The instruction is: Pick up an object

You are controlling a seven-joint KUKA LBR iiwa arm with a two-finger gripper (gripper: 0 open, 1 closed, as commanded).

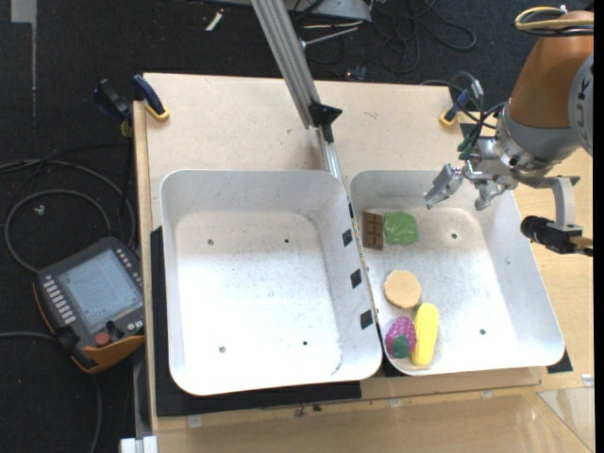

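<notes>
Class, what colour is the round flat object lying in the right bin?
Tan, in the camera view: the round flat object beside the corn cob.

Two white bins sat on the bench: a left bin [189, 196] and a right bin [528, 281]. There were five small objects: one brown block [373, 230], one green lump [401, 227], one tan disc [403, 289], one yellow corn cob [426, 332] and one pink berry-like piece [400, 334].

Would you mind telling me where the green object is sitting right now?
The green object lies in the right bin, near its upper left corner, right beside a brown block on its left and above the round tan piece.
</notes>
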